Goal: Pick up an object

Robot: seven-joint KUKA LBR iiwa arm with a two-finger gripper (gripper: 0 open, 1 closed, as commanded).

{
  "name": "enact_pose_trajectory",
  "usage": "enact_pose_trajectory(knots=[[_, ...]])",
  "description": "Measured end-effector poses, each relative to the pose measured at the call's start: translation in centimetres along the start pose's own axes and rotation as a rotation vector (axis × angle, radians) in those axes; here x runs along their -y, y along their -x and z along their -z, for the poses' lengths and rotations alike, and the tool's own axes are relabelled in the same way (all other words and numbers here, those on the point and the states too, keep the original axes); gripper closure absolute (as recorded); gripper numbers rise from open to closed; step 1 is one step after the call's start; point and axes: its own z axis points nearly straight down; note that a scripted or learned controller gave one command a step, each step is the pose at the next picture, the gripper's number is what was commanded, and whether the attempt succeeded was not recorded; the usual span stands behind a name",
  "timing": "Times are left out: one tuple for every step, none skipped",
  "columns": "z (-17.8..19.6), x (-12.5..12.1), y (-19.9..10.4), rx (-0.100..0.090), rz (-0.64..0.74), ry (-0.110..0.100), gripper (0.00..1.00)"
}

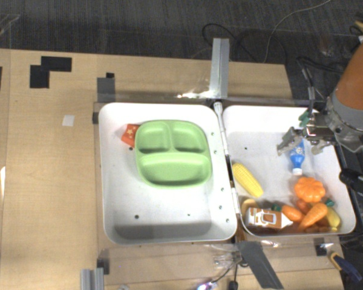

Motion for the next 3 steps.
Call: enact_pose_trajectory(knots=[[2.2,4.5,1.1,0.0,0.143,0.001,0.0],[2.2,4.5,1.1,0.0,0.143,0.0,0.0],[-3.5,-7.0,6.8,0.001,0.049,0.001,0.0]])
